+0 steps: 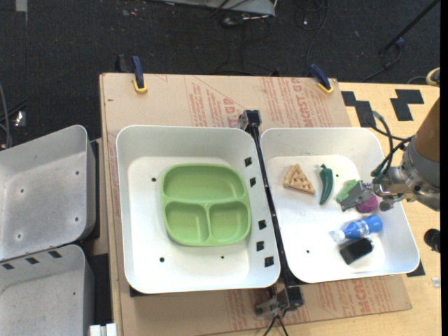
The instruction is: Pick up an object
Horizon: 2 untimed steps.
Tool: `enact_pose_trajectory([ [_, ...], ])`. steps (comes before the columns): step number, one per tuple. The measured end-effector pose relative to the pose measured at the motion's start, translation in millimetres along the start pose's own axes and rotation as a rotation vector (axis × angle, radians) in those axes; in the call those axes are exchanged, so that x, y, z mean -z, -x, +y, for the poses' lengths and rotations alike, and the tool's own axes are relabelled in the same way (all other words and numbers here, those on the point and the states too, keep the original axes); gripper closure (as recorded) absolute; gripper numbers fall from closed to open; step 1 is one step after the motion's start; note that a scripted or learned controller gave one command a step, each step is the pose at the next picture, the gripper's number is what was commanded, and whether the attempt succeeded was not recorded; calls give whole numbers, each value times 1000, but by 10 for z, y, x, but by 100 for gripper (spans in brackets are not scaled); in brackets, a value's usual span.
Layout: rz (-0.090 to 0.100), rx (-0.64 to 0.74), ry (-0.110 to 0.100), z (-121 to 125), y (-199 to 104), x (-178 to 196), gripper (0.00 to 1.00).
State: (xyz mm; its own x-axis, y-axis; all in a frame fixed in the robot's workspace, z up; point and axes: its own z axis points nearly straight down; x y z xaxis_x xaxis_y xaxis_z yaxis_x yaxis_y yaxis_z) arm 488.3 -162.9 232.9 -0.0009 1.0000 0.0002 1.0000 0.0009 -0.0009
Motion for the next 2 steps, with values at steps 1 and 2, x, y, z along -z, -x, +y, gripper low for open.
enact_pose_trajectory([
  [1,0,-2,0,77,42,-574,0],
  [2,0,-2,-1,82,-19,-1009,0],
])
